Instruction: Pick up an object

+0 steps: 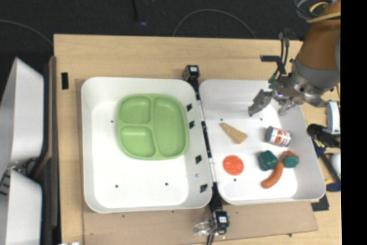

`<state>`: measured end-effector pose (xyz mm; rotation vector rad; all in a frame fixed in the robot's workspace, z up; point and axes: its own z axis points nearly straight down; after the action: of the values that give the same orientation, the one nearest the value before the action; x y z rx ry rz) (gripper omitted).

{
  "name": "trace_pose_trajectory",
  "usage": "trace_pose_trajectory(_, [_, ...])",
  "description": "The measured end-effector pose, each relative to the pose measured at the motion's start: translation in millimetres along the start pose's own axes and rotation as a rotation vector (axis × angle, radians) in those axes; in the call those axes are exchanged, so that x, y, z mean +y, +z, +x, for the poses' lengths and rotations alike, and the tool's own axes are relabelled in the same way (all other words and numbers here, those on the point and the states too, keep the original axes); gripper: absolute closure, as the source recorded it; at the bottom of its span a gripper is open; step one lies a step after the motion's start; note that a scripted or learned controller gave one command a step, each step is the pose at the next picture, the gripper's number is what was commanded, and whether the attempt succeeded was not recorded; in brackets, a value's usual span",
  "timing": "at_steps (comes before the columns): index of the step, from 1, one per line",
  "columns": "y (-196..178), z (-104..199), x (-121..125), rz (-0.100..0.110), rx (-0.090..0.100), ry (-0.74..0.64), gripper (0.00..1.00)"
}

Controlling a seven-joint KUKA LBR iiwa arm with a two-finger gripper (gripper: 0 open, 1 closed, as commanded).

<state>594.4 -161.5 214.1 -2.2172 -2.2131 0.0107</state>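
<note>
Grey and dark metal, the end effector (265, 101) hangs over the upper part of the right bin (229, 92), reaching in from the right below the arm's orange band. One dark finger (258, 102) juts out toward the left and downward; whether the fingers stand apart or together cannot be told from this angle, and nothing is seen between them. It sits above bare white floor of the bin, apart from all the objects.

Below it in the same bin lie a tan wedge (234, 133), a small red-and-white can (278, 136) on its side, a flat orange-red disc (233, 165), a dark green block (267, 160), a teal piece (291, 161) and an orange sausage-shaped toy (273, 177). The can lies nearest the end effector, just below and to its right. Its label is too small to read.

The left bin (100, 181) holds a light green divided plate (152, 126) with three compartments. Both bins rest on the pale wooden surface (126, 54).
</note>
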Motion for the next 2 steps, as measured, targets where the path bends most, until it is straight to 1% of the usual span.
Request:
trace_pose_trajectory(1, [-7.1, 0.2, 2.8, -0.012, -0.002, -0.003, 0.0])
trace_pose_trajectory(2, [36.2, -4.9, -1.4, -0.01, -0.003, -0.001, 0.0])
